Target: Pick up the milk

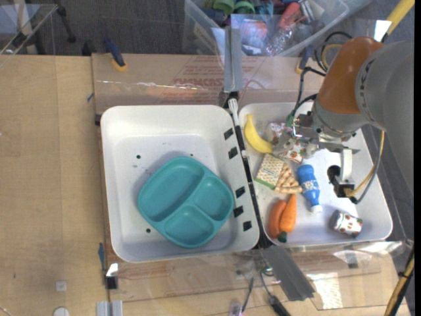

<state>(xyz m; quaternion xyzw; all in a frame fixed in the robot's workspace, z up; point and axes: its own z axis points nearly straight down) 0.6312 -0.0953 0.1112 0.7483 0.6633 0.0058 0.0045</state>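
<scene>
Lying in the right bin (376,209), the blue-and-white milk bottle (308,186) — cap toward the near rim, just beside the waffle crackers (279,175) and carrot (284,216). Hovering just up and right of it, the hand (304,137) — cannot tell whether apart or together. Likely approaching: needing to shift toward the bottle, then descend. Also sharing that bin: a banana (255,137), a small can (346,223). Sitting in the left bin (118,176), a teal divided plate (185,201).

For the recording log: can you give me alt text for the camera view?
The grey arm's gripper hangs over the right bin, above a banana, waffle, carrot and blue milk bottle. A teal divided plate lies in the left bin.
</scene>
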